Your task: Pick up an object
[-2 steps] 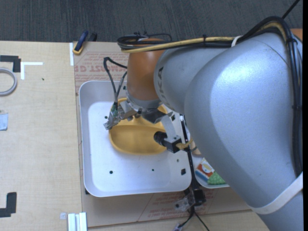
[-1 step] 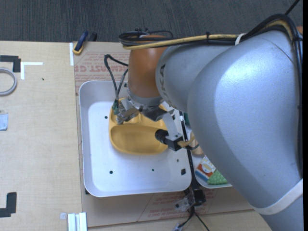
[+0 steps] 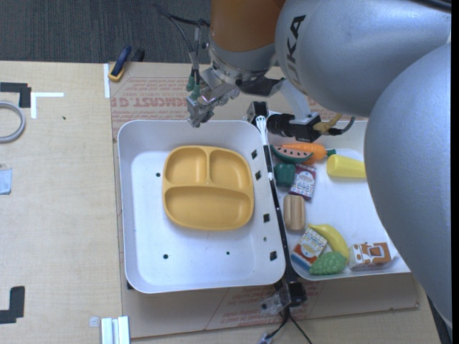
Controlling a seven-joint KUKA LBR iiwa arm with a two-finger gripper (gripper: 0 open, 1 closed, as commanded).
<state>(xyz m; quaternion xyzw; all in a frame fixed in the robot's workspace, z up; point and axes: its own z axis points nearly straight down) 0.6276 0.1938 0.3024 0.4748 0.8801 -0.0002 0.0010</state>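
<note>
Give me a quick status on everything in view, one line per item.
end effector: over the left bin's far rim, nothing visibly held
yellow divided plate: flat in the left bin, compartments bare
left bin: holds the plate
right bin: holds the toy food
watermelon slice: lying at the far end
banana: lying near the front
yellow block: lying on its side

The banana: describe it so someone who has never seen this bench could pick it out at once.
Start at the right bin, the one crowded with toy food beside the left bin holding the yellow divided plate. Go to its near end, by the small cartons. The banana lies there, curved and yellow, just above the knobbly green piece; the other yellow item sits at the far end and is blockier.
</note>
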